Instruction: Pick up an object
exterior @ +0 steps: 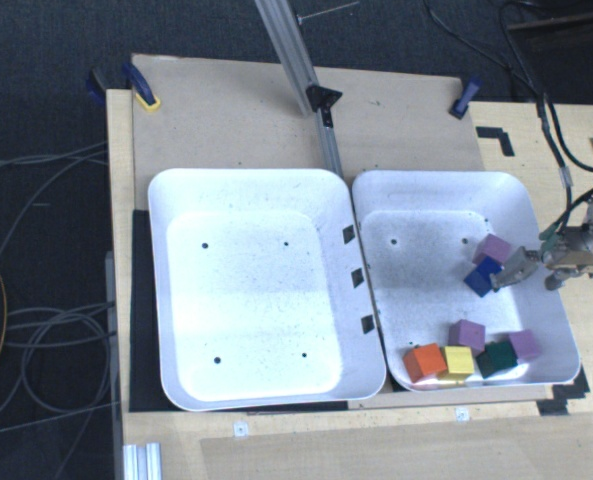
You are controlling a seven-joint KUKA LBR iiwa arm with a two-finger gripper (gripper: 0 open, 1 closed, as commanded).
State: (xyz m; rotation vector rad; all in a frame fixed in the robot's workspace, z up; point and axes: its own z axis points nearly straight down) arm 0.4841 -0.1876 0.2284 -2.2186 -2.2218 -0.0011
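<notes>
Camera view looks down on two shallow white bins side by side on the bench, and we see the gripper [511,271] reaching in from the right over the right bin [426,200]. Its fingertips sit right at a blue block [482,275] and a pale purple block [496,248], which lie touching each other near the bin's right wall. We cannot tell whether the fingers are spread or pressed together, nor whether either block lies between them; the tips are too small and blurred against the blocks.

Along the near edge of the same bin we find a loose row: an orange block [426,359], a yellow block [459,360] just beside it, a dark green block [497,358] next, and a purple block [524,344] at the right end. Another purple block [468,333] sits just behind the yellow one. These are well apart from the gripper.

We see the left bin [176,193] with only dark specks on its floor
</notes>
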